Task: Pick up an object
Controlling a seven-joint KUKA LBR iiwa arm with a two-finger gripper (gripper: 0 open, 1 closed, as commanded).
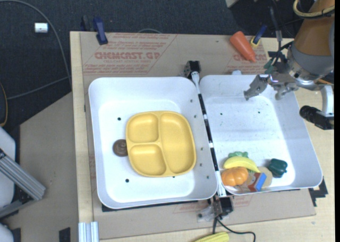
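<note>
My gripper (265, 93) hangs over the far end of the right bin (249, 129), at the view's upper right. Its two fingers stand apart, open, with nothing between them. Small toys are bunched in the right bin's near corner: a yellow banana (241, 162), an orange round fruit (235, 176), a small blue and red piece (258, 182) and a dark green pepper (277, 167). They lie well in front of the gripper. A yellow divided plate (159, 143) rests in the left bin (106, 97), with a brown round object (120, 148) touching its left edge.
An orange carrot toy (243, 47) lies on the bench behind the right bin, outside it. A blue clamp (99, 31) sits at the bench's far left corner. A black divider clip (192, 68) marks the seam between the bins.
</note>
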